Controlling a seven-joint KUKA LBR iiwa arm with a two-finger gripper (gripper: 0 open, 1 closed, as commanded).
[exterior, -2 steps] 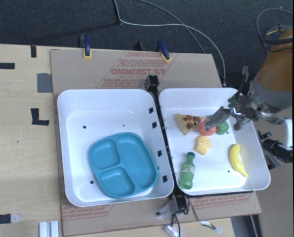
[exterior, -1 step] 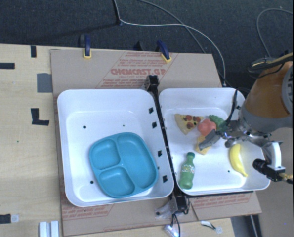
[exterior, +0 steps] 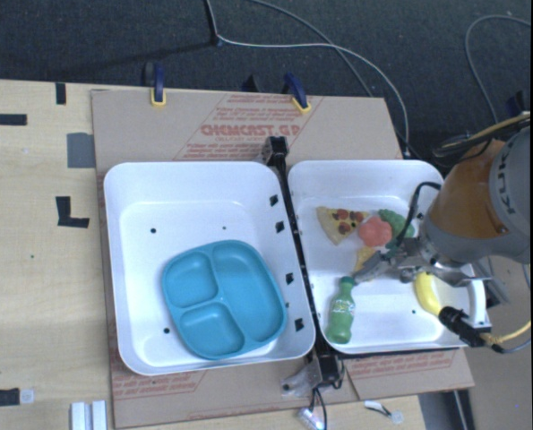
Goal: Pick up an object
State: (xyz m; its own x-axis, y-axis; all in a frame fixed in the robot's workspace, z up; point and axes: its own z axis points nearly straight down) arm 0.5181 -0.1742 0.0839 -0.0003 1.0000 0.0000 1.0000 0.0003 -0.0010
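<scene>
A: Entry, left to right. The left bin (exterior: 123, 240) holds a blue divided plate (exterior: 223, 299), lying flat toward the near side. Nothing of the arm is over that bin.

B: And the right bin (exterior: 306, 186)?

A: All the small items are there. A green bottle (exterior: 340, 310) lies near the front, close to the divider. Farther back is a pizza slice toy (exterior: 339, 223), with a red round piece (exterior: 374, 231) and something green (exterior: 393, 219) just beside it. A yellow banana (exterior: 426, 294) lies at the right, partly under the wrist.

B: Where is the gripper?

A: The gripper (exterior: 373, 269) is low in the right bin, reaching in from the right, its tip between the red piece and the bottle. A small yellow scrap shows just beside the tip; I cannot identify it.

B: Jaw state?

A: Cannot tell. The tip is dark and slim at this angle, and no item is visibly between the jaws.

B: Step in hand?

A: Judged: the approach or grasp attempt, with no pick confirmed. The likeliest targets are the bottle or the red piece, both near the tip. The next move calls for closing squarely on one item, then lifting straight up clear of the neighbours.

B: How does the bottle look?

A: Small, green, pale cap end pointing away, lying on its side. Round, so it may roll under a skewed pinch.
</scene>
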